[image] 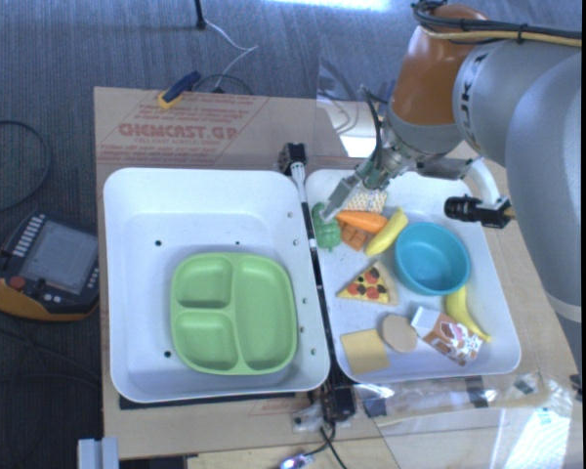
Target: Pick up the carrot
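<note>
Claw (344,203) of the grey arm hangs at centre frame, just above the orange carrot with green top (355,227); whether it is wide or closed cannot be told. One carrot lies in the right white bin (500,360), beside two yellow bananas (387,233), one blue bowl (432,258), one pizza slice (368,285). Left, one green divided plate (233,313). Upper-left cardboard (181,135) reads "CHEMCAST".
</note>
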Robot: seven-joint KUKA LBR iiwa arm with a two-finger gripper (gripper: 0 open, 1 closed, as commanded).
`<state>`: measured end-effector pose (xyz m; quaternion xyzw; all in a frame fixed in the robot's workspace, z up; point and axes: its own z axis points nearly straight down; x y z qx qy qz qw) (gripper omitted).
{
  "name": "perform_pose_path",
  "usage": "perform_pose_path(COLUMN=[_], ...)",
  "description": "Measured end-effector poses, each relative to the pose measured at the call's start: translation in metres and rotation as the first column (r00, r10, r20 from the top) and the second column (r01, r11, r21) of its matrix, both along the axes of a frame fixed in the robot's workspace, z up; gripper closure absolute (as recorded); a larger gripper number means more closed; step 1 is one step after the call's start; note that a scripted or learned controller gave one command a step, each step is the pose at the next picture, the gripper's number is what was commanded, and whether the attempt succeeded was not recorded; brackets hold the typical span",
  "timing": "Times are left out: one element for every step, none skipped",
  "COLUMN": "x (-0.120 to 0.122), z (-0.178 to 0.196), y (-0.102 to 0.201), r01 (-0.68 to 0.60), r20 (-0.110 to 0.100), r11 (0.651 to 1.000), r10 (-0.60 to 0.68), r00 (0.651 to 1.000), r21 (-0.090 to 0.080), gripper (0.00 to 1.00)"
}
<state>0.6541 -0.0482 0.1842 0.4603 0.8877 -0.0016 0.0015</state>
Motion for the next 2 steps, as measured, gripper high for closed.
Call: perform_pose_path(x=[-0.059,-0.033], z=[-0.001,-0.063], y=[-0.002,-0.075], r01=[0.105,0.152], r20=[-0.003,-0.006], r11=[0.994,0.988], r10=[-0.105,-0.152], r00=[0.994,0.988], r21=[0.003,-0.001], gripper=[0.00,0.00])
